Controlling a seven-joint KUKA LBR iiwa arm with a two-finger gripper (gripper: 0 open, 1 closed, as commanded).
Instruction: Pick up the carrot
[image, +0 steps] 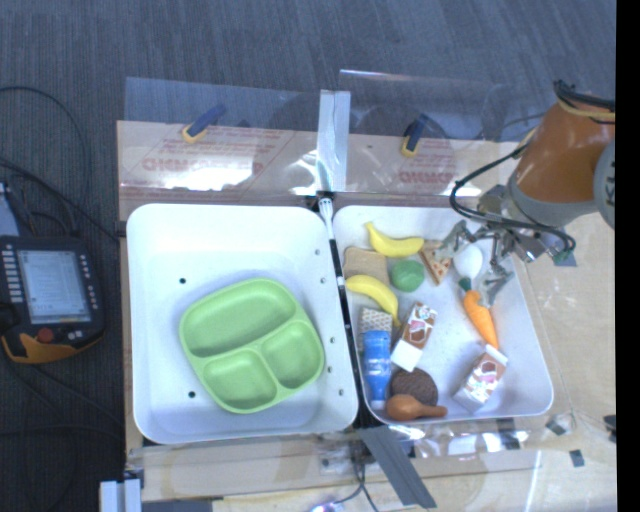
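We are seeing the gripper (490, 262) hovering just above the carrot (481, 318) in the right bin (535, 345). We cannot tell its jaw state. No writing is reading clearly.

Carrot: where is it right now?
The carrot lies in the right bin, near its right wall, just below the gripper and above a small carton.

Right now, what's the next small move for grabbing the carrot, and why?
Probably ease the gripper down and slightly toward the camera. It hangs over the right bin just above the carrot, near its top end, with nothing visibly held. The milk carton sits close below the carrot's tip, so keep clear of it.
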